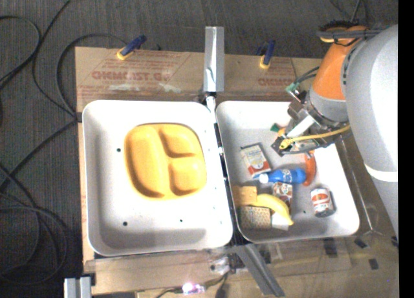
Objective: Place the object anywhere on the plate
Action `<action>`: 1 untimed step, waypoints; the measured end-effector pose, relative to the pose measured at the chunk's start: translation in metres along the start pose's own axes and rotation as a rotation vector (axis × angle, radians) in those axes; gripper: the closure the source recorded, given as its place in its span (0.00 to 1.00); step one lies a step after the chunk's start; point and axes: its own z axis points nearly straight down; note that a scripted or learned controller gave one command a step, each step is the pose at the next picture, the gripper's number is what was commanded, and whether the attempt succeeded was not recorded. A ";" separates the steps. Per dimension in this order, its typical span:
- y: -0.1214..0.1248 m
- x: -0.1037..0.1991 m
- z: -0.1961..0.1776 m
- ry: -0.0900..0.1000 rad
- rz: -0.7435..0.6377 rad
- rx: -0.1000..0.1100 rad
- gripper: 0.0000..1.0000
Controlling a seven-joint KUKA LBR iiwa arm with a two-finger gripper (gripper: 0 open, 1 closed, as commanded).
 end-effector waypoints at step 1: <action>-0.009 0.007 0.000 0.000 0.000 0.000 1.00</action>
